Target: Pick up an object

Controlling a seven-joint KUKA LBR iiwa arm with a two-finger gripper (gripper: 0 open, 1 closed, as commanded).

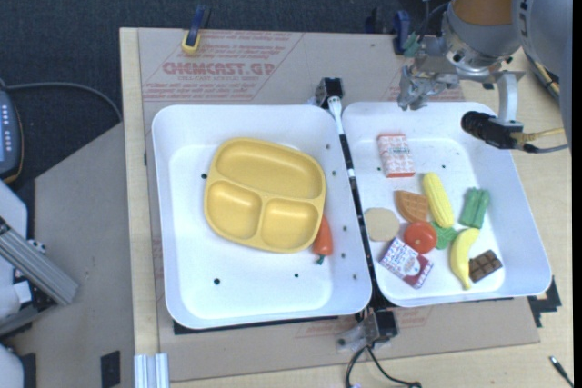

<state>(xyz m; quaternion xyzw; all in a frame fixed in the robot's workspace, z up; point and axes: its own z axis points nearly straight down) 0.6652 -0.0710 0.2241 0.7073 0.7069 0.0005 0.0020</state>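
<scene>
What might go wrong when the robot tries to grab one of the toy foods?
The toys in the right bin lie crowded together: the corn, banana and tomato touch or nearly touch, so the gripper might bump a neighbour or close on two at once. The flat round cookie lies low and could slip away. The carrot is tucked against the yellow tray, leaving little room beside it.

Divided tray (pixel 264 195) in left bin (pixel 173 195); food items, perhaps toys, in right bin (pixel 527 223).
</scene>
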